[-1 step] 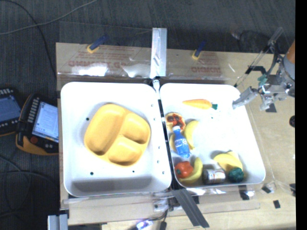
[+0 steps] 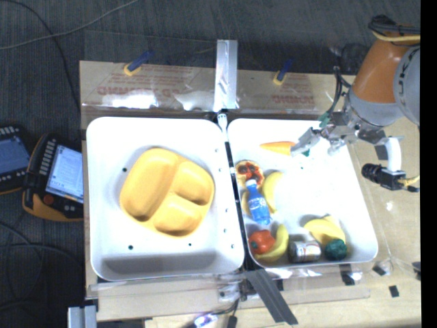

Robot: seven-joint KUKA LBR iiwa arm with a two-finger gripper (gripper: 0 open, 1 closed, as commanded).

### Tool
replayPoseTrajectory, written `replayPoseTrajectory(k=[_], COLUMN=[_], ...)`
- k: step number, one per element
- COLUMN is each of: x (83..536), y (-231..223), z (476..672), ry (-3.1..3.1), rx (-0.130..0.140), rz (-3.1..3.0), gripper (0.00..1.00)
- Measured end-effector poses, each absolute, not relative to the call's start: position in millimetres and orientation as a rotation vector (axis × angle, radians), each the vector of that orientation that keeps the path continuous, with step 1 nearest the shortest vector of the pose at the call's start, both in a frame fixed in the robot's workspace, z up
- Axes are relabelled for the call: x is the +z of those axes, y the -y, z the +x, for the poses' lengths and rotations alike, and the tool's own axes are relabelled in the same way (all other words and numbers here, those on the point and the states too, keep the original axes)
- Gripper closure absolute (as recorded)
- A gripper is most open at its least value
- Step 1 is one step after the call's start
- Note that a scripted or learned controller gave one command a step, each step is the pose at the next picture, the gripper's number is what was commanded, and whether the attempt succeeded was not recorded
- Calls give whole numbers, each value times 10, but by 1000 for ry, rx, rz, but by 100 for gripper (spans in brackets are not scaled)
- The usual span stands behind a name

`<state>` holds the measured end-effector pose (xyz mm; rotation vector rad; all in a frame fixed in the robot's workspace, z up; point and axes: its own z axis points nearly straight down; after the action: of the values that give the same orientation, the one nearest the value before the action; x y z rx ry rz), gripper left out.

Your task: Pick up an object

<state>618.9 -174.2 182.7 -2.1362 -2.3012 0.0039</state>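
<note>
White plastic makes up both shallow bins, set side by side on the bench. The left bin [image 2: 102,183] holds a large yellow bread-shaped lump [image 2: 166,190] near its middle. The right bin [image 2: 341,183] carries the smaller things: an orange carrot [image 2: 276,147] lies near the far wall, and along the left wall sit a round orange-and-dark piece [image 2: 247,170], a blue bottle [image 2: 257,206] and a yellow banana [image 2: 272,186] just beside it. At the near edge are a red tomato [image 2: 260,240] touching another yellow banana [image 2: 278,243], a silver can [image 2: 304,251], a yellow lemon [image 2: 325,229] and a dark green ball [image 2: 334,249]. The grey arm with its orange band [image 2: 379,74] reaches in from the right, and the gripper [image 2: 319,142] hangs over the far part of the right bin, just beside the carrot's thick end. Its fingers stand spread apart with nothing between them.
</note>
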Motion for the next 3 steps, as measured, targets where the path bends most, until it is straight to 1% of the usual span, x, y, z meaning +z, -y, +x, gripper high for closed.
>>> replayPoseTrajectory(k=[1, 2, 3], x=[881, 997, 906], y=[1529, 1521, 1663], z=[6681, 6694, 6518], ry=[2290, 2296, 2306], rx=[0, 0, -9], rz=[-2163, -2163, -2148], gripper=[0, 100, 100])
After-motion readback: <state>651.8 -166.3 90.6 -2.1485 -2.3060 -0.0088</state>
